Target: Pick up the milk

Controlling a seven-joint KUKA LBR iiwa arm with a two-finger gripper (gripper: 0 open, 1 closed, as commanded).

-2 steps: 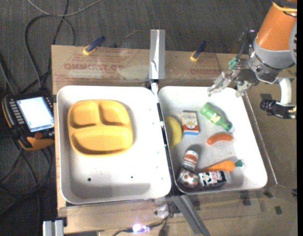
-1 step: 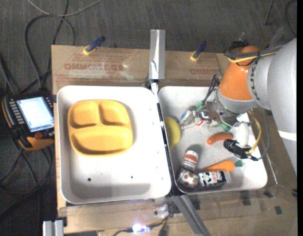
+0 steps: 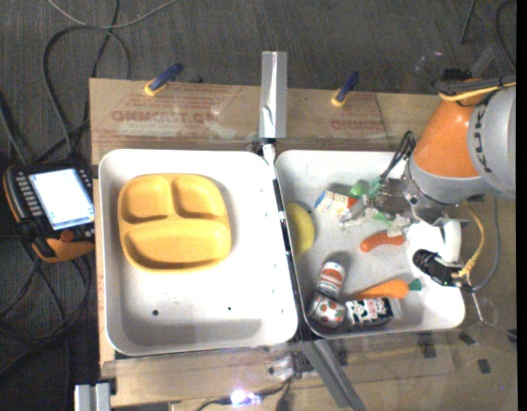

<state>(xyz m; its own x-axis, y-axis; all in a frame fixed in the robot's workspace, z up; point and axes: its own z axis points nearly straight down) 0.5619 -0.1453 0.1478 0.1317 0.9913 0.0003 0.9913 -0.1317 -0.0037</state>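
The milk [image 3: 331,201] is a small white carton with orange and blue print, lying in the upper middle of the right bin [image 3: 443,315]. My gripper [image 3: 359,211] hangs low over that bin just right of the carton, its metal tip close to the carton's right end. The grey arm with its orange band [image 3: 447,148] comes in from the right. A green item [image 3: 363,188] sits right behind the gripper. Whether the carton is touched by the gripper is unclear from this angle.
In the right bin lie a yellow fruit [image 3: 303,228] by the left wall, an orange-red pepper [image 3: 381,241], a carrot [image 3: 385,289], a small can [image 3: 332,276], a round can [image 3: 326,313] and a dark packet [image 3: 371,311]. The left bin [image 3: 195,315] holds a yellow divided plate [image 3: 174,219].
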